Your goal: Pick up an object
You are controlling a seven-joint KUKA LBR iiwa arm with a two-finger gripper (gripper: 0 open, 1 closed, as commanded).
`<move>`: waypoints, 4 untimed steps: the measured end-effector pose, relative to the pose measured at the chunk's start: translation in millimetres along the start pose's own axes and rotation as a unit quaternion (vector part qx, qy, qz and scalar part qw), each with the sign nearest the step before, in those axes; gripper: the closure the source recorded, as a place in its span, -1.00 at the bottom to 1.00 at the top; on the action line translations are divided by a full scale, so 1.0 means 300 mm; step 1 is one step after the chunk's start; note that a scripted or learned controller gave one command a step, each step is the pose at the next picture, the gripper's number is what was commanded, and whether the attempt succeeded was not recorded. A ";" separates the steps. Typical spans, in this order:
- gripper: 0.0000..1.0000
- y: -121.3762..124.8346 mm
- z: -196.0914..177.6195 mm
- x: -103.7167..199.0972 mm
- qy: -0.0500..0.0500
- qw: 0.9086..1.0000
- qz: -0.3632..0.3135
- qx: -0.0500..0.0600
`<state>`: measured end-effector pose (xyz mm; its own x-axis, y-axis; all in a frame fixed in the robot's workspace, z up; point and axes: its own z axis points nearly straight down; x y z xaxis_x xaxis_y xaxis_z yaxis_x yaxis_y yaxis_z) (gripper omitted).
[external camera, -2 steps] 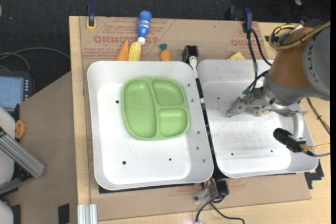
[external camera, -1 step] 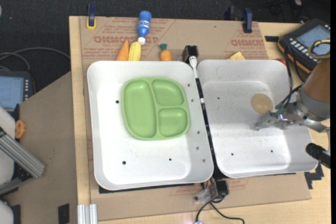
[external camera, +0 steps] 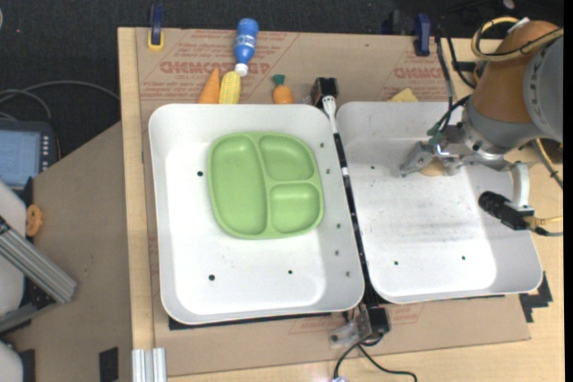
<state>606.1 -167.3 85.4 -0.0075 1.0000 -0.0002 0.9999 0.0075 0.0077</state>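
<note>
Hovering low over the right shallow white plastic bin (external camera: 448,255), grey two-finger gripper (external camera: 428,158) sits at a small tan rounded object (external camera: 436,168), presumably the pick target; can't tell its grip state; green three-compartment plastic tray (external camera: 265,184) lies flat in the left white bin (external camera: 179,219), well apart.

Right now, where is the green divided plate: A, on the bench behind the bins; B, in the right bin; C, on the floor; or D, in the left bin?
D: the green plate lies flat in the middle of the left bin, while the gripper is over the right bin.
</note>
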 end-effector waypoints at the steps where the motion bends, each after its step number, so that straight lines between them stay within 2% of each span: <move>1: -1.00 -0.015 0.002 -0.013 0.000 1.000 0.003 0.003; 4: -1.00 -0.015 0.002 -0.013 0.000 1.000 0.003 0.003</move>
<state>601.7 -171.2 84.9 -0.0007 1.0000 0.0000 1.0000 0.0007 0.0007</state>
